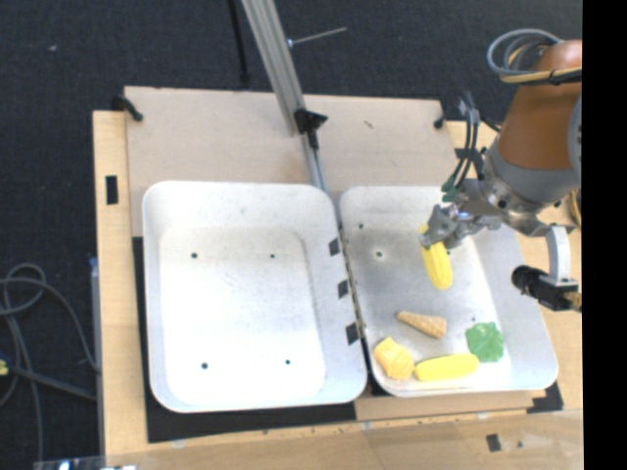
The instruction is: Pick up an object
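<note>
A: Start at the left. What is on the worktop [113, 262]?

B: A shallow white bin, the left bin [240, 292], with only small dark dots on its floor. A grey metal rail [279, 57] slants down from the top toward the gap between the two bins, and loose cables [29, 311] lie on the dark floor off the worktop's left edge.

A: And the right bin [392, 262]?

B: It holds the toys. Along its near edge, left to right: a yellow chunk [394, 358] in the near left corner, a yellow banana-like piece [447, 366] just beside it, then a green leafy piece [484, 341]. A tan cone [422, 323] lies a little farther in, above those.

A: Where is the hand?

B: The hand [443, 231] sits over the middle of the right bin, at the end of the grey arm with its orange band [534, 116], which comes in from the right. A yellow corn cob [438, 265] hangs at its tip, upper end up among the fingers, lower end pointing down toward the bin floor.

A: Is it gripping the cob?

B: It looks closed on the cob's top end; I cannot tell whether the cob is clear of the bin floor.
</note>
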`<state>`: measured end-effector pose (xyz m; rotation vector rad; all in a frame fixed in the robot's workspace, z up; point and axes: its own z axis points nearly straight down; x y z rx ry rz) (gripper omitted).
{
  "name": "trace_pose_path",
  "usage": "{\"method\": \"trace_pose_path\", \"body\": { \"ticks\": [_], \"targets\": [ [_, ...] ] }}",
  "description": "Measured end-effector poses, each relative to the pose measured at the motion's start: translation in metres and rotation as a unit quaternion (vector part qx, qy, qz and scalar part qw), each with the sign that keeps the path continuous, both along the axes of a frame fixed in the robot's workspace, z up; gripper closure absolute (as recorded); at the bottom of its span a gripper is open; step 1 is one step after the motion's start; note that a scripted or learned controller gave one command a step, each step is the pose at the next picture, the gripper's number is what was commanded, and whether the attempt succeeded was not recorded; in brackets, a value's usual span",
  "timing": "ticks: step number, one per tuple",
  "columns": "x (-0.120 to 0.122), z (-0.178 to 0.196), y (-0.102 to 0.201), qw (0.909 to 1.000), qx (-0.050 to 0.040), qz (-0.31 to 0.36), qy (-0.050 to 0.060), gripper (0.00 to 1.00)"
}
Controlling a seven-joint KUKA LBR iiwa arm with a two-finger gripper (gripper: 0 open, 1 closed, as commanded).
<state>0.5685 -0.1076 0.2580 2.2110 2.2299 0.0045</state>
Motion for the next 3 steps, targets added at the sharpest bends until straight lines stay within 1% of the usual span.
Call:
{"method": "trace_pose_path", "body": {
  "ticks": [1, 2, 3],
  "targets": [
    [0.007, 0.004, 0.05, 1.0, -0.0001, -0.001, 0.0, 1.0],
    [0.03, -0.004, 0.095, 1.0, -0.0005, -0.002, 0.001, 1.0],
    [0.041, -0.017, 0.148, 1.0, -0.0006, -0.001, 0.0, 1.0]
  ]
}}
